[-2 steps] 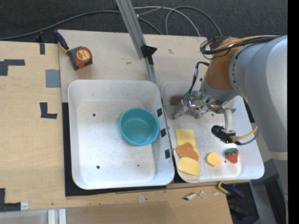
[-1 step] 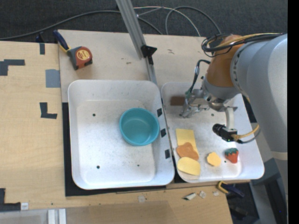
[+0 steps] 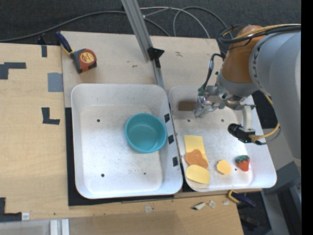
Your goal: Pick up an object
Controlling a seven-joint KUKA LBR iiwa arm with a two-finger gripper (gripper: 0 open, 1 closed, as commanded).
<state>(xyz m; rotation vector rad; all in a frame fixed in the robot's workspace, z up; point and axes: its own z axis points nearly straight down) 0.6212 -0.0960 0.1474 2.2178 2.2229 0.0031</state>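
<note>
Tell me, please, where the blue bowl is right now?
The blue bowl sits in the left bin, toward its right side, near the divide from the right bin.

Pretty even, soft overhead light, nothing blown out. The white bins (image 3: 83, 131) come out bright with no hard glare, and the teal bowl (image 3: 145, 132) throws just a faint shadow. Far floor goes dark. Whole frame's a bit soft and grainy, small stuff looks smudgy.

One fixed camera overhead, slanted down, both bins (image 3: 78, 131) framed
</note>
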